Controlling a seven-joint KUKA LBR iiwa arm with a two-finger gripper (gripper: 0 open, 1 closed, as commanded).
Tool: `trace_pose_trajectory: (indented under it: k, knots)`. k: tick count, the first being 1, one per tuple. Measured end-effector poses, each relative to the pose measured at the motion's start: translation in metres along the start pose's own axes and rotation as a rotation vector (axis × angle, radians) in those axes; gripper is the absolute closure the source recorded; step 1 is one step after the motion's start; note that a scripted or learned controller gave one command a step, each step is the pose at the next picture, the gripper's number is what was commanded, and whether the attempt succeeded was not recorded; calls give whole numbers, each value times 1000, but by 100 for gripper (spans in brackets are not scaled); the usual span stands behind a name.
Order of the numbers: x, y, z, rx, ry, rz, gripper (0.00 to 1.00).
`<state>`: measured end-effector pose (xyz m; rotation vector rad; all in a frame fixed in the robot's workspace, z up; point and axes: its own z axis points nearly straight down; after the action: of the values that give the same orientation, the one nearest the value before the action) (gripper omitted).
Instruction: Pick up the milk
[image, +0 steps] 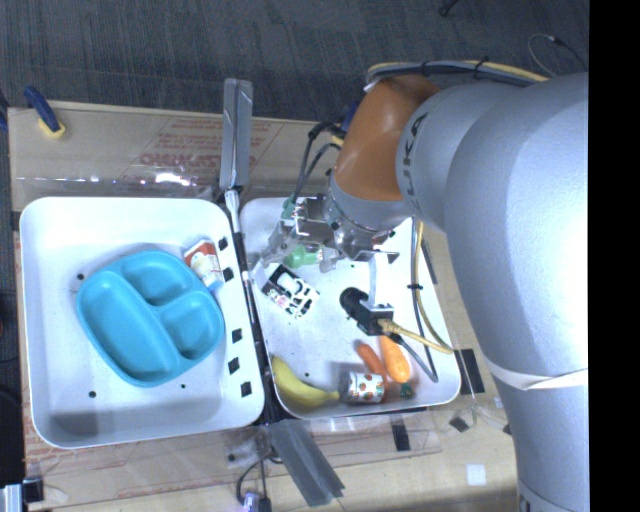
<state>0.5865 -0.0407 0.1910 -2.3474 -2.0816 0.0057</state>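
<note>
Over the far-left part of the bin (325, 345) on the view's right, the gripper (298, 243) hung low under the grey arm (500, 200) and its orange band (375, 150). Whether it was open or closed could not be told from this angle, and nothing could be seen clamped in it. A small green thing (306, 257) showed right at its tip; whether the two touched could not be told.

Just beyond the tip, toward the view's lower edge, the milk carton (290, 293) lay on the bin floor, black and white, tilted and close to the wall between the two bins. It looked apart from the gripper.

Farther from the gripper, along that bin's near wall, a banana (300, 385) lay near the dividing wall, with a small printed can (366, 387) on its side beside it. Two carrots (370, 357) lay side by side just above the can.

To the gripper's other side, across the dividing wall, the second white bin (60, 400) held a blue divided plate (150, 315). A small red-and-white pack (205, 264) sat at the plate's corner nearest the gripper, close to the dividing wall.
</note>
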Motion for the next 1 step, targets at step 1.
trace_pose_trajectory:
  k: [1]
  knots:
    - [20,-33,1,1,0,-69,0]
